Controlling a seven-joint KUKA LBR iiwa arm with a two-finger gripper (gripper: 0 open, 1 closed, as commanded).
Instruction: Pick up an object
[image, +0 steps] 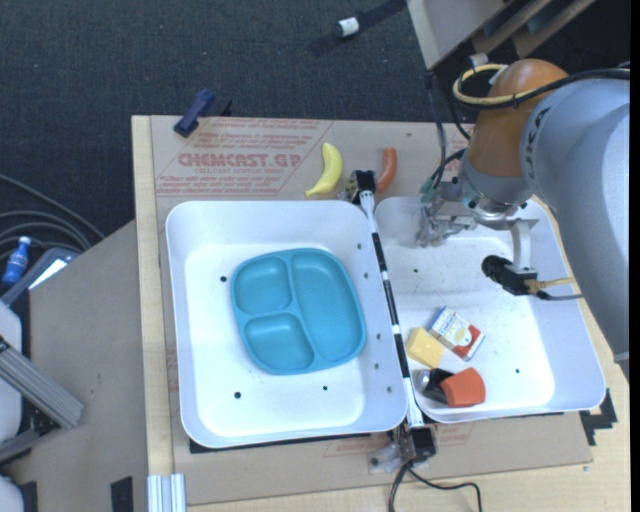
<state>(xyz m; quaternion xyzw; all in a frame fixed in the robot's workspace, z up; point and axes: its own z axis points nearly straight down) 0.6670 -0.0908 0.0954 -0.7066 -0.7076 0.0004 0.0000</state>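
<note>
Approach seems the step in hand: the gripper (437, 226) hangs low over the far end of the right bin (570, 385), on bare floor, its opening impossible to judge. Candidates lie well apart at the near end: a yellow block (424, 348), a small carton (458, 333) and an orange block (464, 387), crowded together. Next comes travel toward them. The left bin (195, 330) holds a blue divided tray (297, 310).

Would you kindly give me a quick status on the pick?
Gripper low in right white bin, far end, nothing seen held. Yellow block, orange block, small printed box at near end. Path clear.
</note>
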